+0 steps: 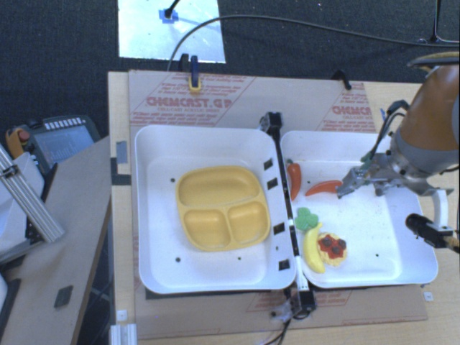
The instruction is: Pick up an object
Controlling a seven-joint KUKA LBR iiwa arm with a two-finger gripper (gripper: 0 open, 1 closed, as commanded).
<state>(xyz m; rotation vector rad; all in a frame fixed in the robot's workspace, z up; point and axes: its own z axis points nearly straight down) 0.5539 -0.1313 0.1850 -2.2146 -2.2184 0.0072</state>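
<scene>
The right bin [402, 264] holds several toy foods. An orange-red carrot [295, 180] lies along its left wall. A red chili [323, 187] lies just right of the carrot. Toward the front-left corner sit a green broccoli [307, 218], a yellow banana [313, 250] and a small pizza piece [333, 248] with red topping. My gripper [348, 185] is low over the right bin, its tip at the chili's right end. The grey wrist and orange band extend from it to the right.
The left bin [154, 192] holds a yellow divided plate [221, 207]. A black divider strip [282, 200] runs between the bins. A black part of the arm [428, 230] hangs over the right bin's right side. A teach pendant [61, 141] rests on the table at left.
</scene>
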